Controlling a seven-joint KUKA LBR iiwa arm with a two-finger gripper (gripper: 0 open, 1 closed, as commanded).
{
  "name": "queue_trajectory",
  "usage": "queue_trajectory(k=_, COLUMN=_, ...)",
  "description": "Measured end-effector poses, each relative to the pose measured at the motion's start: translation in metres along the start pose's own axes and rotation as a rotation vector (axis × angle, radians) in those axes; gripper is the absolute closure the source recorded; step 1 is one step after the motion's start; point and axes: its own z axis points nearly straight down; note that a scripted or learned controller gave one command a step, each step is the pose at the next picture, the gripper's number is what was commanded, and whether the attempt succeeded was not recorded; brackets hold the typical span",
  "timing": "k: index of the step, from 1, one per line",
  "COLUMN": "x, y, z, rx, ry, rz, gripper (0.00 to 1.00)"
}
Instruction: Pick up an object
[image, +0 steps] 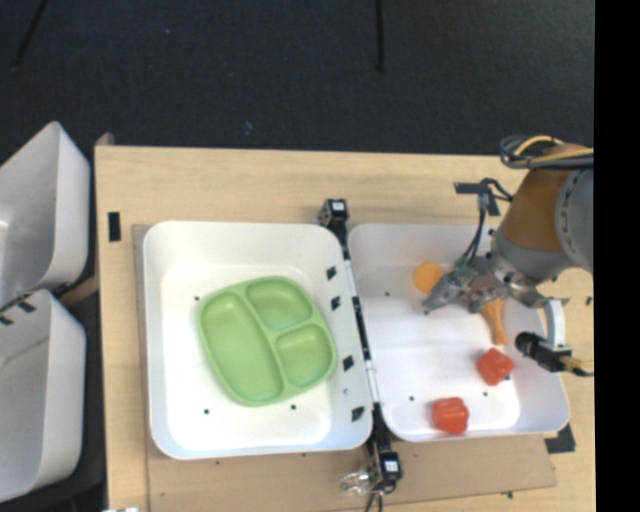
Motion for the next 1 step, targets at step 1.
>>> queue_trajectory(k=1, x=-0.0028, y=-0.0001, z=-0.0098, rx=0.001, ry=-0.004, rz=0.0, gripper=1.0)
